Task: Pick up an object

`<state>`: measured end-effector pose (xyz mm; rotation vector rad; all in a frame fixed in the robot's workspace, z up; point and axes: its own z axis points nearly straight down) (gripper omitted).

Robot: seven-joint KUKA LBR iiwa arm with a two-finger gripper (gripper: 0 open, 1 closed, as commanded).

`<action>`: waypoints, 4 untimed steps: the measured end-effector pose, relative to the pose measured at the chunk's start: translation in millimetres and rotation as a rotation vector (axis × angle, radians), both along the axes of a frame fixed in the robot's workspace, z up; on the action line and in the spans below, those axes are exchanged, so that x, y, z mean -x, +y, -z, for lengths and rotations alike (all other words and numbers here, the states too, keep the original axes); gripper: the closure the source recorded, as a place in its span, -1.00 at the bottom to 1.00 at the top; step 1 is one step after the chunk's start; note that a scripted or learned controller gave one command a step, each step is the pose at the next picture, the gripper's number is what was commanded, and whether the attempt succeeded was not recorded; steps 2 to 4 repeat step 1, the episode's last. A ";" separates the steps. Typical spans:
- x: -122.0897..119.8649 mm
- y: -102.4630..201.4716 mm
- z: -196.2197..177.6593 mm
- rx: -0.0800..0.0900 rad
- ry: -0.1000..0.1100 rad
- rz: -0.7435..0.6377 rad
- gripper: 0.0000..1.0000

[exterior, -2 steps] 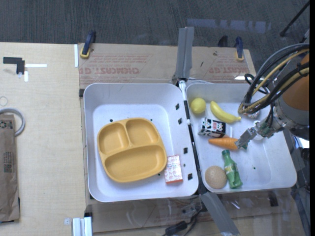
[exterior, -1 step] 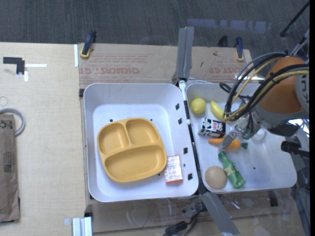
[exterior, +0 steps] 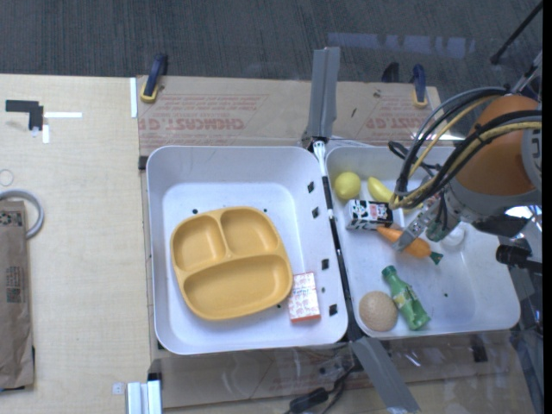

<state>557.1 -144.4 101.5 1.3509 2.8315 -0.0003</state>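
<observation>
Readable writing: the cardboard sheet (exterior: pixel 285 110) behind the bins is showing "CHEMCOZ" upside down in red; rest too small to read. Small red-and-white packet (exterior: pixel 304 297) in the left bin (exterior: pixel 164 231) is lying just beside the yellow divided plate (exterior: pixel 231 262); its print isn't legible. Black-and-white carton (exterior: pixel 369 213) in the right bin (exterior: pixel 483 313) has a label, unreadable.

Gripper (exterior: pixel 429 229) is hanging over the right bin, right above the orange carrot (exterior: pixel 410 242), looks like touching it. Can't tell how far open it is or whether it's gripping anything. Nearby: lemon (exterior: pixel 347 185), banana (exterior: pixel 380 189), green bottle (exterior: pixel 405 298), tan egg-shaped object (exterior: pixel 377 310).
</observation>
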 end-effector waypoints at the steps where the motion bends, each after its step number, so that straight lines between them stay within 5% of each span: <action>1: 51.4 16.7 -122.6 -0.001 0.003 0.076 1.00; 4: 51.4 16.7 -122.6 -0.001 0.003 0.076 1.00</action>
